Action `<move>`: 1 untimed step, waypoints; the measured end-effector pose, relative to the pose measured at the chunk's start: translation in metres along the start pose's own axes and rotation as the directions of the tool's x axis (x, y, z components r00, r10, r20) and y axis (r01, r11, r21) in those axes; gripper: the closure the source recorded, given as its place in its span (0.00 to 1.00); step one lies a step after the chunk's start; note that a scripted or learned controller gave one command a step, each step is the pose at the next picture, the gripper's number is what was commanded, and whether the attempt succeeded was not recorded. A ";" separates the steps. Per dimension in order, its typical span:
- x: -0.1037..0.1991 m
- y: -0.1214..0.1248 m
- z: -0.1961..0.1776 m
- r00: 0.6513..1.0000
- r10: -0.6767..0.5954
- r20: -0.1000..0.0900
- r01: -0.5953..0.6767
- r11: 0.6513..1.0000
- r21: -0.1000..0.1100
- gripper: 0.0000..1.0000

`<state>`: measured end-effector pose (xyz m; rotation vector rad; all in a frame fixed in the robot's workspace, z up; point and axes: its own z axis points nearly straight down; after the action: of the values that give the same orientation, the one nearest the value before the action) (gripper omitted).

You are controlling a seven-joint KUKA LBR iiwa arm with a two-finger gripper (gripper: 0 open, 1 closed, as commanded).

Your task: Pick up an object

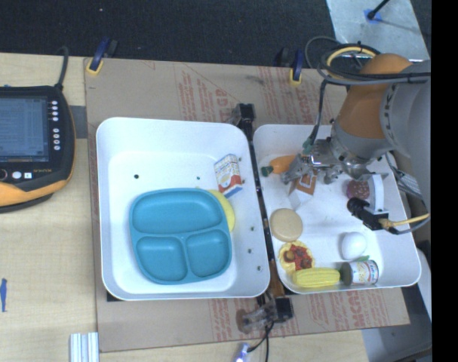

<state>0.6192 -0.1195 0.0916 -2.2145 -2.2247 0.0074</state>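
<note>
The two-finger gripper (313, 170) is lowered into the right white bin (407, 266), just above a small brown wedge-shaped item (306, 184) beside an orange carrot (282, 164); whether anything is clasped cannot be told. A miss or a nudge could be caused by this crowding. No writing can be read on the small carton (229, 174) in the left white bin (115, 142).

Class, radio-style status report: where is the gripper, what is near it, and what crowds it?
Gripper low in right bin, over a small brown item; grasp unclear. Carrot close beside. Bun, egg, corn nearby.
</note>
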 end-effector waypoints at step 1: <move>0.028 0.020 0.000 1.000 -0.003 0.000 0.003 1.000 -0.001 0.00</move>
<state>0.6390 -0.0918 0.0916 -2.2120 -2.2287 0.0066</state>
